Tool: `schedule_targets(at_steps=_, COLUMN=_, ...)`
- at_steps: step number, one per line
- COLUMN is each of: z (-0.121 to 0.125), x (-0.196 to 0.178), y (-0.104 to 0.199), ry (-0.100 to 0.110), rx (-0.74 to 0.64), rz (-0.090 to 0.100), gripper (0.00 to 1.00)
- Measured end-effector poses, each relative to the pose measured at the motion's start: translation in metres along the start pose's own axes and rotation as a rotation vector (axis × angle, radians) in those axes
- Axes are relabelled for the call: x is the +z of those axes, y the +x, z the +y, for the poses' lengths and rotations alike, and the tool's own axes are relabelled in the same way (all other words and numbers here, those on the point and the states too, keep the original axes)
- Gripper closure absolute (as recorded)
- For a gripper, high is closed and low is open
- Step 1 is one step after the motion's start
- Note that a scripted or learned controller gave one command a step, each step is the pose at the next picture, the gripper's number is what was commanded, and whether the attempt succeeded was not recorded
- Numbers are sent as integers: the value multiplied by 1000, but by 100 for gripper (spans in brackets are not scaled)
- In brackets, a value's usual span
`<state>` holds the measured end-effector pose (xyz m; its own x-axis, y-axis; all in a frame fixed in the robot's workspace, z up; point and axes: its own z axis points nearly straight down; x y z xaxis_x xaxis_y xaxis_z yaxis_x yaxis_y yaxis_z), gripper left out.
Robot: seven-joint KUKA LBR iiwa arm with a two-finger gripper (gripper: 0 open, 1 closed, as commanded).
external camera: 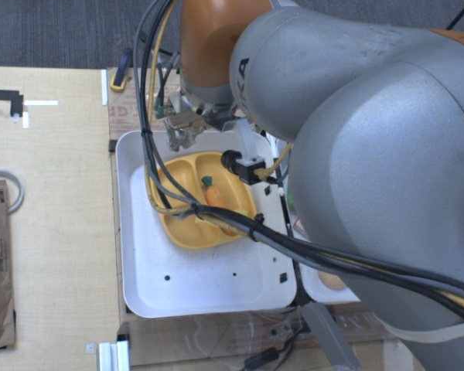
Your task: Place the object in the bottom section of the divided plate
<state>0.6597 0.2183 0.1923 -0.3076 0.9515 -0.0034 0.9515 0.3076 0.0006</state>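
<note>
Yellow divided plate [187, 230], orange carrot [214, 195], white bin [201, 284]

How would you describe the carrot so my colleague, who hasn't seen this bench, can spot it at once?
Look in the white bin under the grey arm, where a yellow divided plate lies. The carrot rests in the plate, near its middle, partly crossed by black cables. It is the small orange piece with a green top, the only non-yellow item there.

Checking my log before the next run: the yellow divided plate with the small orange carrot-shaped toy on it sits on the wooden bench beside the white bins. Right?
Not quite. The camera view shows the yellow divided plate inside the shallow white bin, not on the wooden bench. The small orange carrot-shaped toy does lie on the plate.
</note>
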Motion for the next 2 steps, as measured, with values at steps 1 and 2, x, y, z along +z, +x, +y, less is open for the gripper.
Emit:
schedule_targets(at_steps=1, z=-19, x=18, y=-59, ry=3, rx=95, rz=0, gripper=100)
schedule_targets(at_steps=2, z=-51, x=-35, y=-10, ry=2, rx=55, rz=1, gripper=100)
